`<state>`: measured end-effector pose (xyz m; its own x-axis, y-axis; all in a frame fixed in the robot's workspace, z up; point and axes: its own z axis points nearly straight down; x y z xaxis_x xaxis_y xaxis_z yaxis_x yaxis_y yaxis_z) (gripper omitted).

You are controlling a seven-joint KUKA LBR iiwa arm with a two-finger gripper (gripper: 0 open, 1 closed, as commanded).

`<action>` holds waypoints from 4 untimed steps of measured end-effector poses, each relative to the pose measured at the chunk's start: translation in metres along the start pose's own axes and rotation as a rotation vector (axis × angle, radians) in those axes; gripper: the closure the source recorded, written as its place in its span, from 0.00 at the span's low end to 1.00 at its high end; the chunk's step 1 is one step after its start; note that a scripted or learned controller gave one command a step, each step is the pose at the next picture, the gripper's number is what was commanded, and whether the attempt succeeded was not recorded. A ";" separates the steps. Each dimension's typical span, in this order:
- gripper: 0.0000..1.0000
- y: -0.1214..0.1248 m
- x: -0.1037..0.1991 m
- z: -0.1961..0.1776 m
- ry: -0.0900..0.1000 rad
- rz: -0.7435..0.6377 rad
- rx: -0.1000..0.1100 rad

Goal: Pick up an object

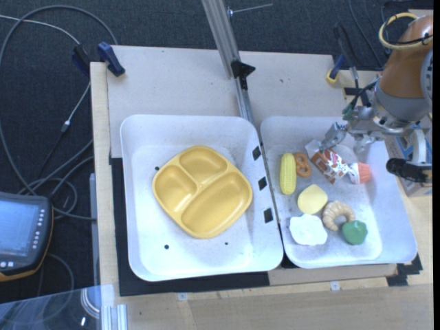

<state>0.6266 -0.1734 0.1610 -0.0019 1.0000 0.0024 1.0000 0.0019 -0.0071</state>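
**Toy food in the right bin, arm over its far side**

Closest to me, at the near end of the right bin (399, 243), I see a green toy vegetable (355, 232) and a flat white piece (308, 230). A tan curled toy, like a croissant (337, 214), touches the green one. Just past the white piece is a soft yellow lump (312, 199). Farther back stands a yellow corn cob (287, 174), with a small brown pretzel (302, 163) right beside it. Next to those lies a red and white packet (333, 166), and an orange and white thing (362, 172) sits just beside the packet.

The left bin (137, 184) has a yellow tray (202, 192) with three parts in it.

My arm (404, 74) comes in from the right. The gripper (342, 133) hangs over the far part of the right bin, near the red and white packet. It is small and blurry from here, so I cannot tell how it is set, or if it touches the packet.

A metal pole (223, 29) runs between the two bins.
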 end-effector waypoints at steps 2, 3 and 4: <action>0.00 0.002 0.003 0.068 -0.002 0.001 -0.004; 1.00 0.003 0.003 0.056 -0.002 -0.001 -0.007; 1.00 -0.005 -0.001 0.005 -0.004 0.002 -0.013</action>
<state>0.6218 -0.1745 0.1564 0.0001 1.0000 -0.0018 1.0000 0.0000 0.0062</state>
